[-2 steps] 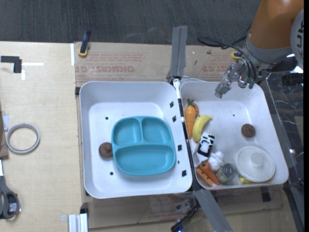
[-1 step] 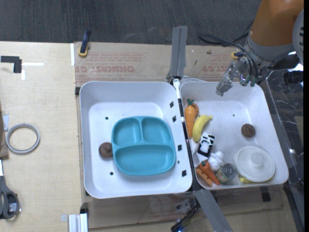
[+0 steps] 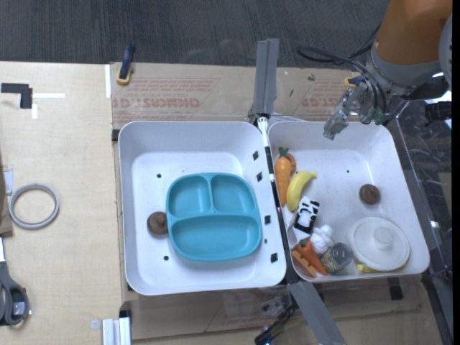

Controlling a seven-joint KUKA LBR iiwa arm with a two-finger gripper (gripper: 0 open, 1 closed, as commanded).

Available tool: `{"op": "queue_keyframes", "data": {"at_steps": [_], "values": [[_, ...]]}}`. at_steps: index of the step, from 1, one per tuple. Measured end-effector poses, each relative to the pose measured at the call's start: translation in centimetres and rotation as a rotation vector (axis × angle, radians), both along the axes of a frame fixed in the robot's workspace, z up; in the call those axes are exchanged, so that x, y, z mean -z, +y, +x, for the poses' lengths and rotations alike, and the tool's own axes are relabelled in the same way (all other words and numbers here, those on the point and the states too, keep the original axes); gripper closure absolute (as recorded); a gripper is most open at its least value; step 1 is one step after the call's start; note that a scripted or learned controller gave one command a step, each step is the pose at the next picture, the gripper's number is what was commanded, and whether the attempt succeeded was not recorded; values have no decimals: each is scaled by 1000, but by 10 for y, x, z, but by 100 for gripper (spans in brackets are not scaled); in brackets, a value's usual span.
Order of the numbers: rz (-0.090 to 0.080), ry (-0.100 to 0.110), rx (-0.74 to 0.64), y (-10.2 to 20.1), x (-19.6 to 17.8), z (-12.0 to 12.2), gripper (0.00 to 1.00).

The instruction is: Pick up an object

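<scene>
White plastic makes up the two shallow bins on my bench: the left bin [image 3: 136,157] and the right bin [image 3: 374,157], touching along a middle divider. My arm [image 3: 413,27], grey with its orange band, comes in from the upper right, and my gripper [image 3: 336,126] hangs over the far rim of the right bin with nothing between its fingers; whether they are spread or closed I cannot tell.

A teal divided plate [image 3: 213,216] lies flat in the left bin, and a small brown puck [image 3: 157,223] sits just beside its left edge.

In the right bin a white lidded bowl [image 3: 380,244] rests near the front right corner. Along the divider side lie an orange carrot [image 3: 284,172] and a yellow banana [image 3: 298,190], touching. Near the front are a black-and-white toy [image 3: 307,215], more small carrots [image 3: 309,259] and a grey jar [image 3: 337,254]. A brown puck [image 3: 369,194] sits apart, mid-bin.
</scene>
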State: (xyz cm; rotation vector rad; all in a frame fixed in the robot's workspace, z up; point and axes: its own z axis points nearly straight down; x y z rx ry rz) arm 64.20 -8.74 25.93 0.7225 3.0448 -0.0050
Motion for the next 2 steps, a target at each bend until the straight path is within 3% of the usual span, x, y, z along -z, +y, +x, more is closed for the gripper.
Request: {"op": "queue_keyframes", "data": {"at_steps": [1,2], "values": [[4,9,30,2,28,-20,100],[7,11,58,110,68,-49,100]]}}
